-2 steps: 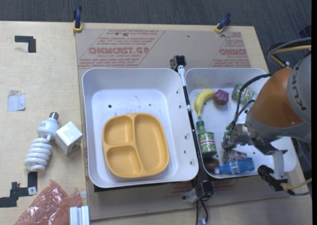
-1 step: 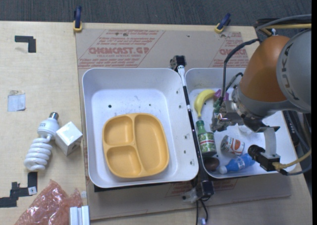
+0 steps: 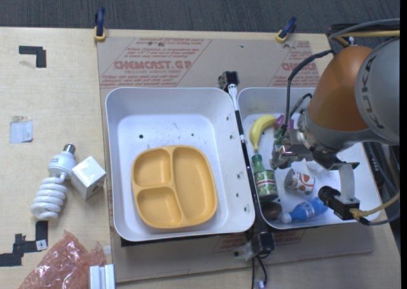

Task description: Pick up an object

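Banana [image 3: 261,127] just beside tool [image 3: 282,151]

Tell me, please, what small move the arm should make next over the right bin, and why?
Probably a short descent straight down. The gripper hangs over the right bin, with the green bottle, banana and small can lying close beneath it. Nothing shows between its fingers, so lowering onto the nearest object seems the sensible step.

Right bin [image 3: 254,100] partly behind arm [image 3: 346,100]
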Tool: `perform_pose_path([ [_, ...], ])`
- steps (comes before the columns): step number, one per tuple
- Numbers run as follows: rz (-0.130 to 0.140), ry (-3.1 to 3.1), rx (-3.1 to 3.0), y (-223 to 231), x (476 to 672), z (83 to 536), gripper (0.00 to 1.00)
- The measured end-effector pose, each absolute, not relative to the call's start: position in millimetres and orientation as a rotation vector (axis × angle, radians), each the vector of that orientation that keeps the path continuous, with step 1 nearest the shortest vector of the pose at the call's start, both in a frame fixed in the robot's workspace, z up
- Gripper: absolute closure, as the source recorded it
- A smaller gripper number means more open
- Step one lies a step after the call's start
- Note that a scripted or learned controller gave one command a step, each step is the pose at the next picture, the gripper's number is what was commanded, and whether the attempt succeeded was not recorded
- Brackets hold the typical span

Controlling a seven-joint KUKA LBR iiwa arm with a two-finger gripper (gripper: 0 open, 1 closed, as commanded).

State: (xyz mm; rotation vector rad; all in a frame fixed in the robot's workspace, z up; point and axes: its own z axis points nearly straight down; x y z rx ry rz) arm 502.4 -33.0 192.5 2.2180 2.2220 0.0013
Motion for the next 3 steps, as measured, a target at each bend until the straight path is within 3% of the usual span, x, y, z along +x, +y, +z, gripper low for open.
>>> perform_pose_path([
  [1, -0.001, 2.221, 2.221, -101.7, 537.3, 92.2, 0.00],
  [2, 0.000, 2.220, 2.223, -100.7, 488.5, 92.2, 0.00],
  [3, 0.003, 2.217, 2.221, -101.2, 490.2, 102.2, 1.00],
])
